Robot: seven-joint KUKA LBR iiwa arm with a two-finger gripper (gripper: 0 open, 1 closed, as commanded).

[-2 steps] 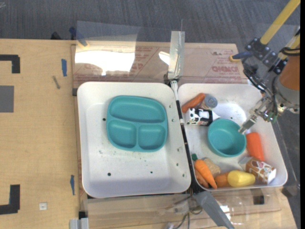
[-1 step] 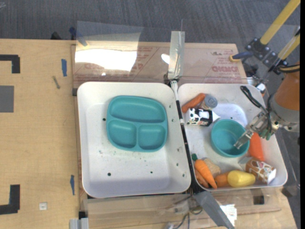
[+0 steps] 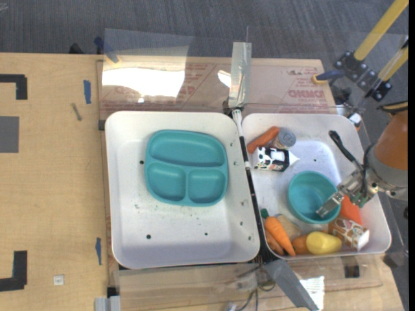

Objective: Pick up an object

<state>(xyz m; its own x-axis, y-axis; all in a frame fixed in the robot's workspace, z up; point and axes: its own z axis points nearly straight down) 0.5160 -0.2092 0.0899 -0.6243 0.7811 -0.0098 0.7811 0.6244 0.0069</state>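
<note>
Reaching in from the right, the claw (image 3: 332, 204) hangs over the right bin (image 3: 311, 154), its tip at the rim of the teal bowl (image 3: 306, 196); whether it is spread or pressed together I cannot tell. Around the bowl lie 2 carrots (image 3: 279, 234), a yellow lemon (image 3: 322, 242) and a black-and-white cow toy (image 3: 271, 159). The left bin (image 3: 123, 193) holds a teal divided plate (image 3: 186, 167).
</note>
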